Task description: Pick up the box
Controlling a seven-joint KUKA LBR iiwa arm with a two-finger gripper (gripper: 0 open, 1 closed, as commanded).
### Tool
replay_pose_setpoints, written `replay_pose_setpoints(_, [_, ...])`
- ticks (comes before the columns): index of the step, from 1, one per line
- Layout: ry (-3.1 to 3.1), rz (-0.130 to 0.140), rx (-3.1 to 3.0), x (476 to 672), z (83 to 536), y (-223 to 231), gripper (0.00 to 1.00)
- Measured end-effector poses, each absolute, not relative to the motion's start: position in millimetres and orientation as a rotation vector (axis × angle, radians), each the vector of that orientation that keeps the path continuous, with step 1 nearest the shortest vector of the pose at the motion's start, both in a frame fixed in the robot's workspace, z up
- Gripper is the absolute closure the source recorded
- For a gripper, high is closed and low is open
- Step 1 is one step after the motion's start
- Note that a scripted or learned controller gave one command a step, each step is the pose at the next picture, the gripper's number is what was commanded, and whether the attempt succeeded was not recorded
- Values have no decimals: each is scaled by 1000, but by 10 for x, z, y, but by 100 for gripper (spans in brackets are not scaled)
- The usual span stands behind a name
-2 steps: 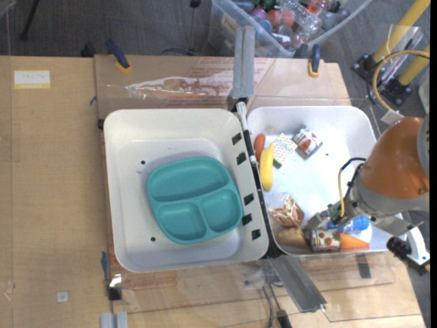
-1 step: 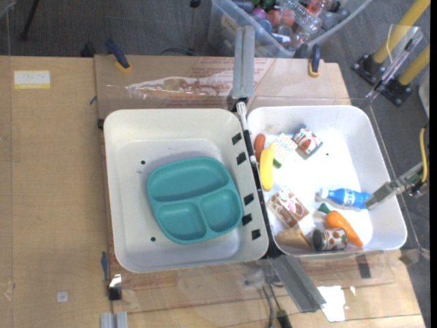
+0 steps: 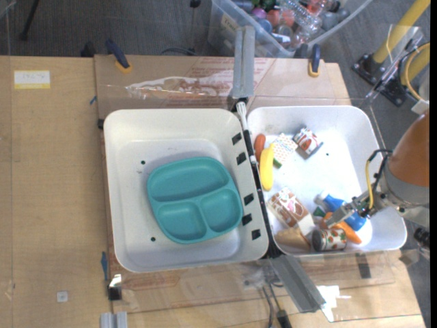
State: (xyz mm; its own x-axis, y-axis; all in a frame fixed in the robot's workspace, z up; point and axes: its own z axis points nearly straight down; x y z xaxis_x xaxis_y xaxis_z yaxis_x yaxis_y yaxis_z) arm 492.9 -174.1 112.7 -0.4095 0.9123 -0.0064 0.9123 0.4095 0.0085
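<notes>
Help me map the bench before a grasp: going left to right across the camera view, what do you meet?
Left bin → teal plate → divider between bins → banana → patterned box → blue toy → gripper → arm

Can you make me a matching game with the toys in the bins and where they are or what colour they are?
Things:
1. divided plate
2. banana
3. gripper
4. small box

Clues:
A. yellow, next to the wall between the bins
B. far side of the right bin
C. teal, in the left bin
D. low over the near corner of the right bin, above blue and orange toys

Pairs: 1-C, 2-A, 3-D, 4-B
</notes>
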Motion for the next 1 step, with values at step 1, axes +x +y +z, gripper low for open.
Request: replay_pose_setpoints(1, [2615,15,1707,4870,915,-2118,0])
